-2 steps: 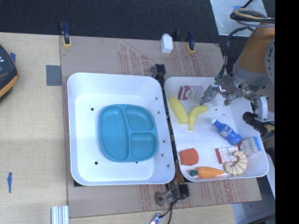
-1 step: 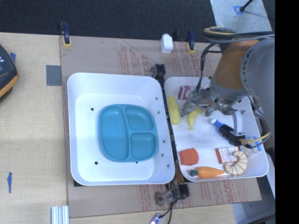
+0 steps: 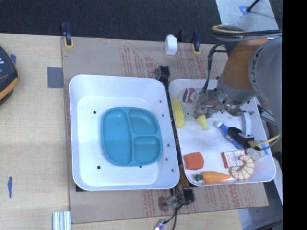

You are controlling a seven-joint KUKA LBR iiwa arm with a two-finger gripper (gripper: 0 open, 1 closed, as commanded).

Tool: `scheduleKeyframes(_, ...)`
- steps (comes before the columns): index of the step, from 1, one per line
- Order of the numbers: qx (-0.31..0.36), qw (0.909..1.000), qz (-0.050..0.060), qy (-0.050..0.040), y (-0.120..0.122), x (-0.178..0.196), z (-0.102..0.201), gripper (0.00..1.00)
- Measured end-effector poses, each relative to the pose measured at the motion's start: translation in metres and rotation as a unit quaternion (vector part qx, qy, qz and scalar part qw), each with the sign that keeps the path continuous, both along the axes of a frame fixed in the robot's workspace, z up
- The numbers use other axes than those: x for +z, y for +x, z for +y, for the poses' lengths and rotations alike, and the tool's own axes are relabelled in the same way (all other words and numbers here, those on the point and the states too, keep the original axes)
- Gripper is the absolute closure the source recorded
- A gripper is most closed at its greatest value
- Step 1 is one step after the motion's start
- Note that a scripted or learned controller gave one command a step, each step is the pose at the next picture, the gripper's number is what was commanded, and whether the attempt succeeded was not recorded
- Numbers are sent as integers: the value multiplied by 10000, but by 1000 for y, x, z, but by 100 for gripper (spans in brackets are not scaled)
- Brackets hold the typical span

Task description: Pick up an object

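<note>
Looking down on the bench now. The left bin (image 3: 76,128) has a blue divided plate (image 3: 131,135) in its middle, with bare white floor all round it out to the walls. The right bin (image 3: 211,150) is busier. A corn cob (image 3: 178,112) lies along its left wall, and a red-and-white packet (image 3: 190,96) is near the top edge. An orange block (image 3: 194,160) and a carrot (image 3: 214,177) are down by the near rim. Over by the right wall I've got a blue-and-white tube (image 3: 223,126), another packet (image 3: 230,157) and a round ridged biscuit (image 3: 242,167). The open floor here is the white patch in the middle, between the corn cob and the tube.

The arm (image 3: 249,66) comes in from the right, over the right bin's top corner, orange band up, wrist bent down into the bin. The gripper (image 3: 202,110) sits low in the upper middle of that bin, just right of the corn cob. A small yellow piece (image 3: 203,122) lies right under it, touching or nearly so. I cannot tell whether the gripper is apart, together or clamped on that piece; it's too dark and cluttered there.
</note>
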State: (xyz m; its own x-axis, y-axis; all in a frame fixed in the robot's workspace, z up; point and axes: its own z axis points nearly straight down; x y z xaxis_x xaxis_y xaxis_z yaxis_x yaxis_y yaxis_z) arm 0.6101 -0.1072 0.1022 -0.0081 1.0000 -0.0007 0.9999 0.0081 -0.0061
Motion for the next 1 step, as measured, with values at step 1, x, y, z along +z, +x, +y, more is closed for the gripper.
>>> scheduleKeyframes(1,-15,10000,-17,8,-47,90,59,100)
